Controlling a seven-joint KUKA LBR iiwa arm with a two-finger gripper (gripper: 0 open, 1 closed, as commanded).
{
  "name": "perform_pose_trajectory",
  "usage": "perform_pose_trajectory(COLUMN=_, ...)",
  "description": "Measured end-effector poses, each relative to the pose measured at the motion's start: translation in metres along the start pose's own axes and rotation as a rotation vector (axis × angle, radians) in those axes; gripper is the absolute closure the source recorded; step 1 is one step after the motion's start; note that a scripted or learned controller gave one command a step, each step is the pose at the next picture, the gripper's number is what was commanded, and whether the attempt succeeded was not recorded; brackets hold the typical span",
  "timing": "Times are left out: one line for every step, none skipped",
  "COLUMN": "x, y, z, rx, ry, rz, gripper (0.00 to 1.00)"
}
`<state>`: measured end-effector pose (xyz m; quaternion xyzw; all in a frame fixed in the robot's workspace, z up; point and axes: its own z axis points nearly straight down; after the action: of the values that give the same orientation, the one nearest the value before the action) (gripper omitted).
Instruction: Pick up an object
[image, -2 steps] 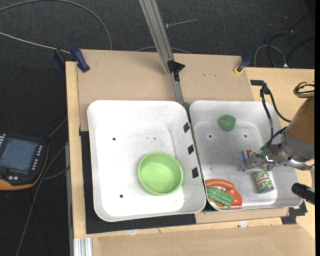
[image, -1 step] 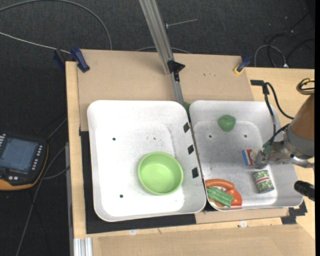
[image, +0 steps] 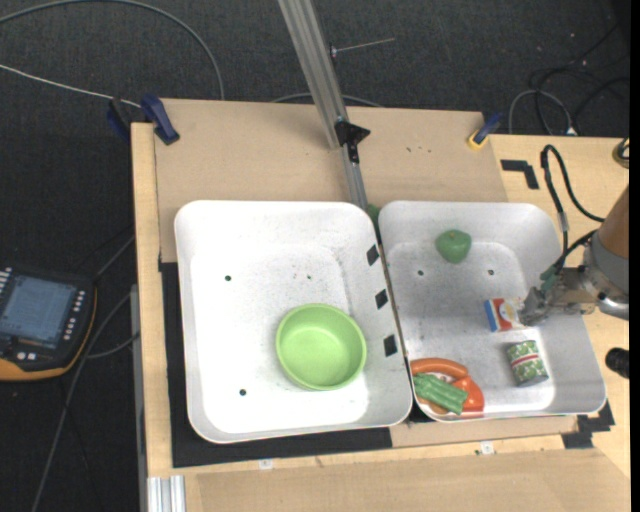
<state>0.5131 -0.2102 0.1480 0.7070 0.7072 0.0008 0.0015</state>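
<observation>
1. Two shallow white bins sit side by side on the bench: the left bin (image: 200, 260) and the right bin (image: 560, 250).
2. One green bowl (image: 320, 346) stands upright in the left bin, toward its near right part.
3. Four things lie in the right bin. A small green lump (image: 453, 245) rests near the far wall. A small red, white and blue box (image: 499, 314) lies toward the middle right. A green patterned can (image: 526, 362) lies just nearer the camera than that box. An orange plate holding green and red pieces (image: 447, 388) sits in the near left corner, against the bin's rim.
4. One arm reaches in from the right edge, low over the right bin's right side.
5. One gripper (image: 531, 305) sits at the arm's tip, just beside the red, white and blue box, apparently touching its right end. Whether its tips are spread or pressed together cannot be told at this size, and nothing is seen pinched between them.
</observation>
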Motion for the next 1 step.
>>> perform_pose_trajectory(x=-0.0014, y=-0.0081, z=-0.0484, rx=-0.001, ry=0.0, rz=0.0, gripper=1.0)
